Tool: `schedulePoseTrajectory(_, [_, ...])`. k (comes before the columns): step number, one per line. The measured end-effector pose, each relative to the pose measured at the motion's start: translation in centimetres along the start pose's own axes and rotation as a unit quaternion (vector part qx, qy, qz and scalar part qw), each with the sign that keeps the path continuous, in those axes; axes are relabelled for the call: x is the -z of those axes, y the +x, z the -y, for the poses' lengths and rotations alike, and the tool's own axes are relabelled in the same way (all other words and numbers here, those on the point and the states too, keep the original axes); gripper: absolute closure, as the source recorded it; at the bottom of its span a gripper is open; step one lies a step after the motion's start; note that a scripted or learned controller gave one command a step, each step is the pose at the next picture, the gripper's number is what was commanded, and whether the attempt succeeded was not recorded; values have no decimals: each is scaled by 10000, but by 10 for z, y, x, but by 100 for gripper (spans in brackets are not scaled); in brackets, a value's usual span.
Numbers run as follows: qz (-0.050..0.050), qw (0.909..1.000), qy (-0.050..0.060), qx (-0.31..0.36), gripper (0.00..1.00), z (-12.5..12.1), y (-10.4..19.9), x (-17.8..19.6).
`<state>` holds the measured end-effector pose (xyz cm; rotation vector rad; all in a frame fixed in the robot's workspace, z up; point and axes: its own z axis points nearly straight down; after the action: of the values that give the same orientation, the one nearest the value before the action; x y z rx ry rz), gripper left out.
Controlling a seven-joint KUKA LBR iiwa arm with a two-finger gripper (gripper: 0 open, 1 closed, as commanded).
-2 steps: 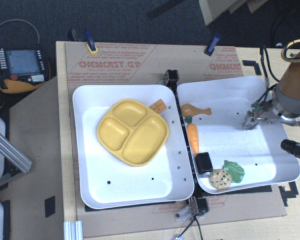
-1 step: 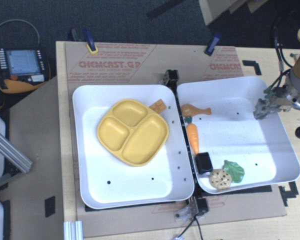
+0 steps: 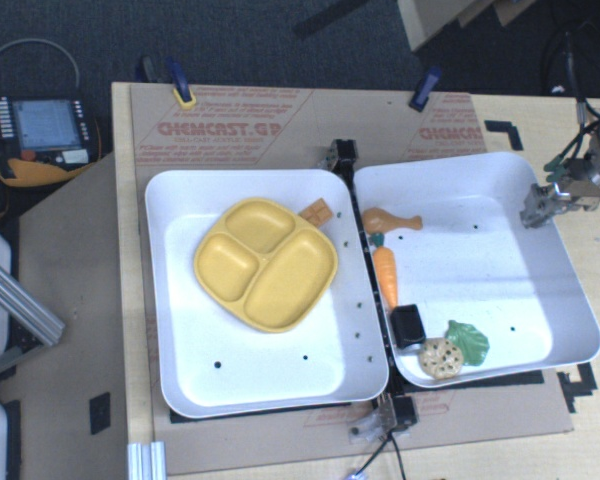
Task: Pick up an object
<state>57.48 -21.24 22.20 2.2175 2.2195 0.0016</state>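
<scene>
While parked at the right bin's (image 3: 570,298) far rim, jaw state indiscernible, risked clipping that rim before reaching the carrot (image 3: 385,276).

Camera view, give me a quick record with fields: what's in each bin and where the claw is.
left bin: yellow divided plate, small brown block at the plate's upper right edge
right bin: chicken drumstick, carrot, black block, cookie, green leafy piece
grouping: right bin's items lie along its left side and front left corner
claw: at the right bin's far right rim, nothing seen between its fingers
</scene>
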Motion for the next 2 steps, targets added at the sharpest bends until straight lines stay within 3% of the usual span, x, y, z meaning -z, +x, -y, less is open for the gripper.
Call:
schedulePoseTrajectory(1, [4, 10000, -14, 1, 100, -1, 0, 53])
schedulePoseTrajectory(2, [-19, 10000, 25, 14, 100, 14, 52, 56])
